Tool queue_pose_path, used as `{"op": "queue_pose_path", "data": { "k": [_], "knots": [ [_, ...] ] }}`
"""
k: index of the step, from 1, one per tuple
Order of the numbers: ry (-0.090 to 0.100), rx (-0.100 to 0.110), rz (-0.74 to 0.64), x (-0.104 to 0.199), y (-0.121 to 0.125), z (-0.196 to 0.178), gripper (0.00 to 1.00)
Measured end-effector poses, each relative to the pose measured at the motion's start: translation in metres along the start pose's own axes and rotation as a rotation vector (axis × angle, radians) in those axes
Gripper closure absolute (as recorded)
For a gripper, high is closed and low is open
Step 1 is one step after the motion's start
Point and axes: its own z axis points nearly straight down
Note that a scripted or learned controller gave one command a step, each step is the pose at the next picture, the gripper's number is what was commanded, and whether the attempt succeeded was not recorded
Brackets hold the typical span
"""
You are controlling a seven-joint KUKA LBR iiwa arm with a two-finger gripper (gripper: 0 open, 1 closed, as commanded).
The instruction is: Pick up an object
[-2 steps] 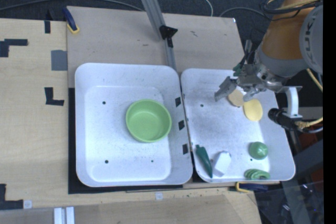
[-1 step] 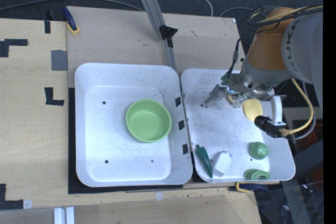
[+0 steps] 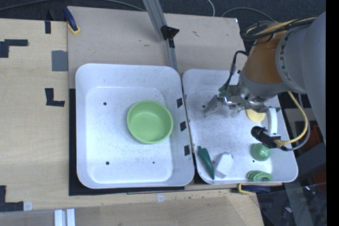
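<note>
My gripper point(image 3: 214, 105) hangs low over the upper middle of the right bin point(image 3: 212, 82), above bare bin floor, and no object is visibly in it. A yellow object point(image 3: 256, 114) lies just to its right, partly hidden by the wrist. A green ball point(image 3: 260, 152) sits near the bin's right wall. Green flat rings point(image 3: 258, 175) lie in the front right corner. A white block point(image 3: 224, 163) and a dark green elongated piece point(image 3: 205, 161) rest near the front edge.
The left bin point(image 3: 95, 166) holds a light green bowl point(image 3: 150, 121) near its centre. A grey pole point(image 3: 151, 0) slants down from the top to the bins' back edge. The arm's orange band point(image 3: 262, 63) hangs over the right bin's back right.
</note>
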Motion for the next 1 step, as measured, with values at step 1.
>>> {"op": "queue_pose_path", "data": {
  "k": [1],
  "knots": [
    [0.001, -0.003, -0.002, 0.0012, 0.0011, -0.0128, 1.0]
  ]
}}
